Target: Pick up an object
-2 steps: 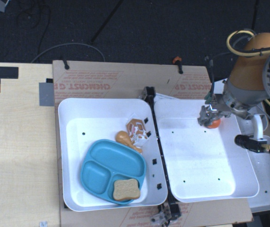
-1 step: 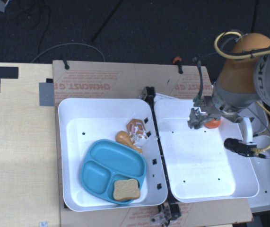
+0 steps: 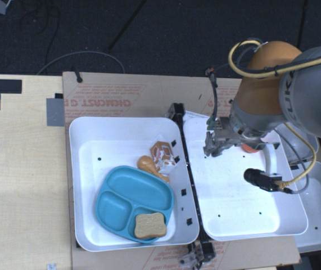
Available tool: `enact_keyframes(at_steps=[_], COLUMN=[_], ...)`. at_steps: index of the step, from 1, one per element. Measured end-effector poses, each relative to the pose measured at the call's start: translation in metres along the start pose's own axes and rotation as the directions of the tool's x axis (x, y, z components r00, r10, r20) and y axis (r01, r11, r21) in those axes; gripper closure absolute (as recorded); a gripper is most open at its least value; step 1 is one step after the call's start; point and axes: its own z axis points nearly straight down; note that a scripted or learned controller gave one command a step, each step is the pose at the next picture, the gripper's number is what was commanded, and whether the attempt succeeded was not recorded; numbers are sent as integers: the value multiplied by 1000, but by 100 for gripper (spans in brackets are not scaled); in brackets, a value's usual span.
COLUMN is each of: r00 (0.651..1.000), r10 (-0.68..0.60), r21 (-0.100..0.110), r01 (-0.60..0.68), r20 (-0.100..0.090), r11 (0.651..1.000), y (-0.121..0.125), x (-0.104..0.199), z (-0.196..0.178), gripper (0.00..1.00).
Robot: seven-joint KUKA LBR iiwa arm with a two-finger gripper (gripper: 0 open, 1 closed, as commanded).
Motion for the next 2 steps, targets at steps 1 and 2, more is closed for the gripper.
enact_keyframes(at_steps=[1, 2], r00=[1000, 1000], r10=[0, 0], r21=[0, 1], r01=[0, 0], r20=[0, 1], r11=[1000, 1000], y=[-16, -30], x=[53, 98], z=[-10, -17], gripper=[100, 100])
